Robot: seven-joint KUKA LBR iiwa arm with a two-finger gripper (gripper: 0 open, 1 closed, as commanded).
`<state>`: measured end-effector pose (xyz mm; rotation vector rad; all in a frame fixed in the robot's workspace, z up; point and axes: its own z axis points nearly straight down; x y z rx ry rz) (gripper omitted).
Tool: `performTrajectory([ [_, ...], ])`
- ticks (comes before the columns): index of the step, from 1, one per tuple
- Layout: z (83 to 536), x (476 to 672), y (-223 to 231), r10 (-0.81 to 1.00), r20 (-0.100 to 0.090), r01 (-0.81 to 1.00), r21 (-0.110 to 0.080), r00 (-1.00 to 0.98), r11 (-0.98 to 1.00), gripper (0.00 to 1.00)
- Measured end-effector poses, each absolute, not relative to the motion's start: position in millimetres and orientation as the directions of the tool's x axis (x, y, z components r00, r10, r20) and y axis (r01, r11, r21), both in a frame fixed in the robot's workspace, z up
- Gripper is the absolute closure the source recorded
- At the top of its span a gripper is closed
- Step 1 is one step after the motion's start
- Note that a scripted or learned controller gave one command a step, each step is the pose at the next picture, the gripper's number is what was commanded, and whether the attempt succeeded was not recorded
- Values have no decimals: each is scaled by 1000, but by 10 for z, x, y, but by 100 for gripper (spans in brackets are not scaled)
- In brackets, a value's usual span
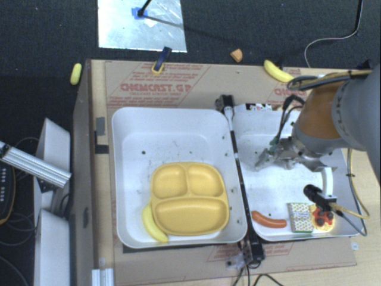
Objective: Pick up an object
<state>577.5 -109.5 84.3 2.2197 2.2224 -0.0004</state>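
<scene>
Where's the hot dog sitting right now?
The hot dog lies in the right bin, near its front edge, just left of the small patterned box and below the claw.

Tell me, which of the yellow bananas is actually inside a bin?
The yellow banana in the left white bin, tucked against the yellow divided plate. The other two lie outside, on the bench's far side.

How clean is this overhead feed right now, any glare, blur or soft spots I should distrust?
Camera view: lighting is even and soft, with faint shadows in the left bin; the foil sheet on the floor glares brightly; the gripper and arm look soft, so the fingers are unreadable; the yellow divided plate, banana and sausage are reasonably sharp.
</scene>
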Motion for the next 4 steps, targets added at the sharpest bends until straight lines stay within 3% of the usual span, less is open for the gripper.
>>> performTrajectory([
  [1, 850, 6295, -1076, 1000, -1, 1000, 3, -4, 4, 0],
  [2, 844, 6174, -1182, 1000, -1, 1000, 1, -2, 2, 0],
  [3, 852, 6667, -1256, 1000, -1, 1000, 3, -5, 5, 0],
  [4, 848, 6486, -1695, 1000, -2, 1000, 2, -2, 2, 0],
])
